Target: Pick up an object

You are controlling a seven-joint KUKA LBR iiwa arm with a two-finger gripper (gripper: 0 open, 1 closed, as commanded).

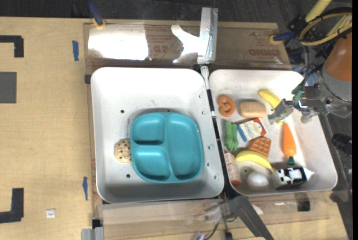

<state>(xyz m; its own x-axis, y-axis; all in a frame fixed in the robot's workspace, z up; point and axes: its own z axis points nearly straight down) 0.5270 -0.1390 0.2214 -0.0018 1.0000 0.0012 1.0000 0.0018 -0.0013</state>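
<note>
The right bin [327, 146] holds several toy foods. Among them are an orange round piece [225, 104], a tan bread loaf [251, 108], a yellow banana [269, 98] and a carrot [288, 140]. A waffle [260, 146], a green pea pod [230, 135], a second yellow piece [253, 159], a white egg [257, 179] and a black-and-white cow [292, 175] lie nearer the front. My gripper [292, 112] hangs over the bin's upper right, just right of the banana and above the carrot. It is open with nothing between its fingers.
The left bin [112, 93] holds a teal divided plate [166, 145] with a cookie [122, 150] at its left edge. A blue and red packet [250, 130] lies mid right bin. Yellow cable and hardware [324, 15] crowd the far right.
</note>
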